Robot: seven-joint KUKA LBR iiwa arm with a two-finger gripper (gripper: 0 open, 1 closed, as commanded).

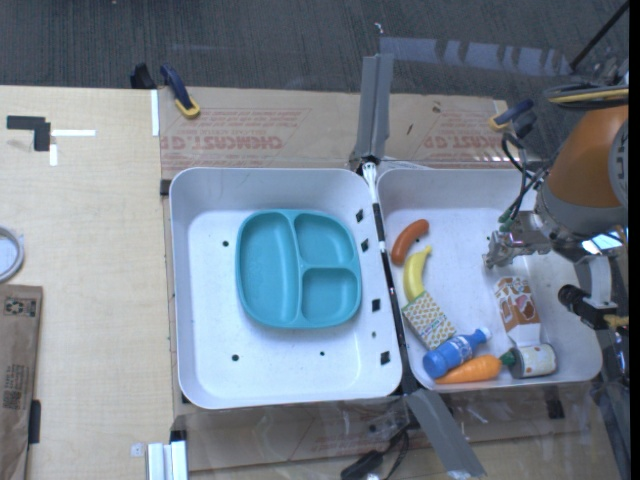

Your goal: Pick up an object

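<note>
The gripper point(505, 247) is seen in the upper right of the right bin point(455, 180), low over bare floor; whether it is open or closed cannot be told. Nothing is seen held. The nearest object, a flat printed packet point(516, 303), lies just below it in the frame, its long axis running up-down. A sausage point(409, 239) and banana point(416, 272) lie further left, with open floor between. The right wall is close.
</note>
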